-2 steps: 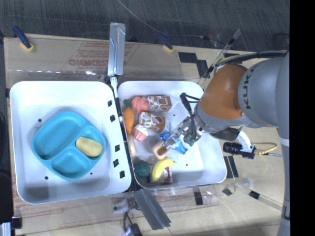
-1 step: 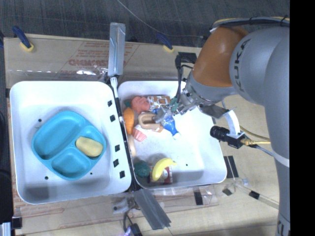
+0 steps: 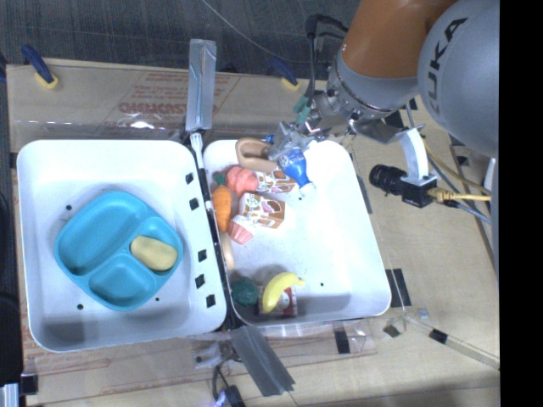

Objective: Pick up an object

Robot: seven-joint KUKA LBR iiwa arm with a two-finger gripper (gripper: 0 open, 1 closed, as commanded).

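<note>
A: Quick one. Where's the gripper [image 3: 293, 142]?

B: Over the far edge of the right bin [image 3: 361, 265], reaching in from the right. Directly under it sits a blue-and-white packet [image 3: 296, 168].

A: Held?

B: Can't tell. The tips are lost in clutter against the packet, so I won't call the jaws wide, narrow, or clamped on anything.

A: Fine. What's the key relation?

B: The packet lies right below the gripper, touching or nearly so, slightly toward the near side. Its long axis looks to run diagonally, from far-left to near-right. If that's the target, the move is basically straight down, no sideways travel.

A: Other candidates?

B: All to the left and nearer the camera: a tan piece [image 3: 251, 151] just left of the gripper, a pink item [image 3: 242, 181], an orange carrot [image 3: 221, 208] by the left wall, a printed carton [image 3: 263, 210] mid-bin. A yellow banana [image 3: 280, 288] and a dark green thing [image 3: 245, 292] sit at the near wall, well apart.

A: Left bin [image 3: 34, 227]?

B: Blue divided tray [image 3: 93, 244] with a yellow potato-like lump [image 3: 153, 253]. Far from the gripper; unlikely target, I'd judge.
</note>
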